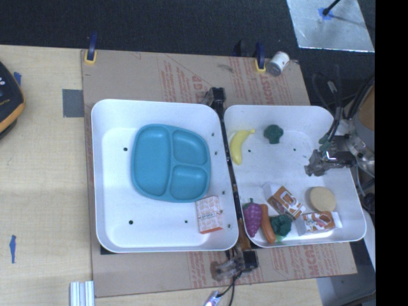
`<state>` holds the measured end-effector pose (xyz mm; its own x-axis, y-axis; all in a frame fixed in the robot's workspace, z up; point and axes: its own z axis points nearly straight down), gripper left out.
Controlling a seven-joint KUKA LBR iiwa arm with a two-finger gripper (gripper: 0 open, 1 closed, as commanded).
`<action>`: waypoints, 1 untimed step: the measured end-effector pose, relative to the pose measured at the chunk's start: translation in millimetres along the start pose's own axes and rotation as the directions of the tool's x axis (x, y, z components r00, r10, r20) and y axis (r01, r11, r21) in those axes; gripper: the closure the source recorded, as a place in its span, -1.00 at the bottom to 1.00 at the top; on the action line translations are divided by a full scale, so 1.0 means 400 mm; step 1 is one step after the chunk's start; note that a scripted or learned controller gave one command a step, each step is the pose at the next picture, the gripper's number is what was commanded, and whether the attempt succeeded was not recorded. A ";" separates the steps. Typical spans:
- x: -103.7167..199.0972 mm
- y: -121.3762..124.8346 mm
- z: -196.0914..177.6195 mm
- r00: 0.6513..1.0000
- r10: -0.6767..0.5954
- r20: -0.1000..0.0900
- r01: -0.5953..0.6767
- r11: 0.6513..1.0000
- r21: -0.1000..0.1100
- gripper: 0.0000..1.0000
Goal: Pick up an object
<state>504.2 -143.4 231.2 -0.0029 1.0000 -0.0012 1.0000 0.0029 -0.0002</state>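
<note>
Step in hand: approach for a pick; no object is between the gripper fingers, so nothing is grasped yet.
Gripper position: over the right bin, close to its right wall, hanging above bare bin floor.
Gripper state: whether it is spread or closed cannot be told; the tip is small and dark in this view.
Nearest candidate: round tan cookie, just below the gripper, lying flat and apart from its neighbours.
Other candidates: snack packet and second packet below-left; green broccoli piece and banana to the left.
Crowded group: purple grapes, carrot and a green vegetable touch one another; judged a poor target.
Recommended method: descend vertically, centred on the cookie, and stay off the bin wall.
Risk: a flat, low object may slip out.
</note>
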 end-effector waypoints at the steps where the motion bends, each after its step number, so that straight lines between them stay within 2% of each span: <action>1: 0.236 -0.071 0.100 1.000 -0.004 -0.001 0.004 1.000 0.005 1.00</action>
<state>475.5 -49.3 191.1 -0.0065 1.0000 0.0002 1.0000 0.0065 -0.0049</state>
